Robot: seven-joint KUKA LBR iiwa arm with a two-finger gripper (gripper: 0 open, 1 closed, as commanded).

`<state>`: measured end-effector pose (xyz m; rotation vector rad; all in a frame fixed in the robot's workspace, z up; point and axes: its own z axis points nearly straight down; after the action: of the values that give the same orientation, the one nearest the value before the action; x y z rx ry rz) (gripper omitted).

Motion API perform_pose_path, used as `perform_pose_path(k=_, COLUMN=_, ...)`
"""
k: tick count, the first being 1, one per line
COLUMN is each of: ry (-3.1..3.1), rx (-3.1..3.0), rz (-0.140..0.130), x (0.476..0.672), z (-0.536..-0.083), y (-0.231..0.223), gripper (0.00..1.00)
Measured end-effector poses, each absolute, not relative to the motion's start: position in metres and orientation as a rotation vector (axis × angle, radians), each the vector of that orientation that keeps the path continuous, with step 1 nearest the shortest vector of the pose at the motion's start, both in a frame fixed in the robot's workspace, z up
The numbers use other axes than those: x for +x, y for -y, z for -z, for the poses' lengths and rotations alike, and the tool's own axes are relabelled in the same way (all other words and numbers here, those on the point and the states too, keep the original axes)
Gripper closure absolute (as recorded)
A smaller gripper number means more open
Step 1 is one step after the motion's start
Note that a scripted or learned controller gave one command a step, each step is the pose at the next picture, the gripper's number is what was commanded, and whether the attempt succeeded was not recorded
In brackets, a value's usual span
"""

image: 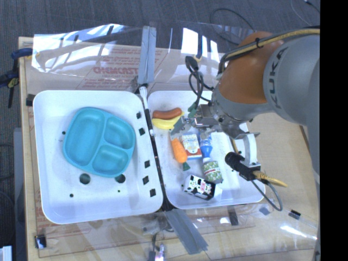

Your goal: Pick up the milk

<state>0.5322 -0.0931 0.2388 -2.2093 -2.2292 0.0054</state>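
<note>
Reaching arm: grey KUKA arm (288, 75) comes in from the right, over the right bin; the pick looks not yet made.
Left bin (49, 189): holds a blue divided plate (99, 141).
Right bin (239, 197): holds a hot dog (167, 113), banana (165, 123), carrot (179, 150), small bottle (212, 170) and the milk.
Claw (197, 121): low over the far clutter; I cannot tell whether it is released or clenched.
Milk (201, 187): cow-spotted carton lying at the bin's near edge, apart from the claw, still to be grasped.
</note>
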Motion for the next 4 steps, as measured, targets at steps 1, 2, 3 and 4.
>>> perform_pose_path(k=1, ry=2.149, rx=-2.286, rz=-0.006, x=0.476, z=-0.154, y=0.112, gripper=0.0)
perform_pose_path(k=2, ry=1.979, rx=-2.44, rz=-0.002, x=0.487, z=-0.252, y=0.192, gripper=0.0)
perform_pose_path(k=3, ry=2.144, rx=-2.294, rz=-0.002, x=0.477, z=-0.211, y=0.17, gripper=0.0)
perform_pose_path(k=4, ry=2.424, rx=-1.992, rz=-0.003, x=0.476, z=-0.159, y=0.164, gripper=0.0)
